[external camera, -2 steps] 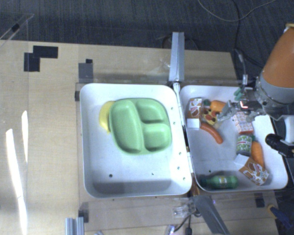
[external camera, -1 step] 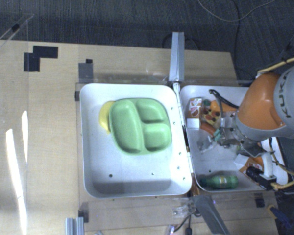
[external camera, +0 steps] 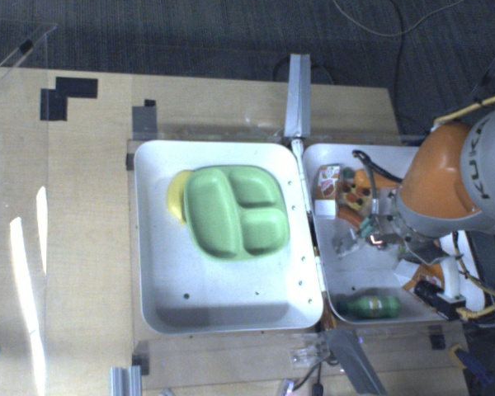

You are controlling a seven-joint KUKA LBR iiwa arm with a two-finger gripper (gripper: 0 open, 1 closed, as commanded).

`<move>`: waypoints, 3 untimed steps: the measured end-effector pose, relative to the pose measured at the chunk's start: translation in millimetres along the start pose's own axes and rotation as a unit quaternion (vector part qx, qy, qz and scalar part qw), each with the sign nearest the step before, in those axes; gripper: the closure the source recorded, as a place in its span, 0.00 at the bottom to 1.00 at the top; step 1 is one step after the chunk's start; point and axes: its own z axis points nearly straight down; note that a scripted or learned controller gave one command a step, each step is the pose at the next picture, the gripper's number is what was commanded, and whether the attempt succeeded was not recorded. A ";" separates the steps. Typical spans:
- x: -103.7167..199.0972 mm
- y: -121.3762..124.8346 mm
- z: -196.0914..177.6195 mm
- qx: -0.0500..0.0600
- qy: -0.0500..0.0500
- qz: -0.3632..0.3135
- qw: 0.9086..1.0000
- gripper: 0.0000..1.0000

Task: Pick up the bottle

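One gripper hung low over the middle of the right bin, above loose clutter; whether it was apart or together, could not tell. Green bottle lay on its side below it in view, near the bin's front wall, long axis left-right. Likely next: move toward the front wall, then descend across the bottle's width.
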 end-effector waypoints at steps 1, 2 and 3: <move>-25.8 79.1 13.1 -0.004 -0.001 -0.028 1.000 0.00; -75.7 -11.7 -62.7 -0.002 -0.002 -0.160 0.987 0.00; -92.4 5.4 11.1 -0.006 -0.005 -0.322 0.947 0.00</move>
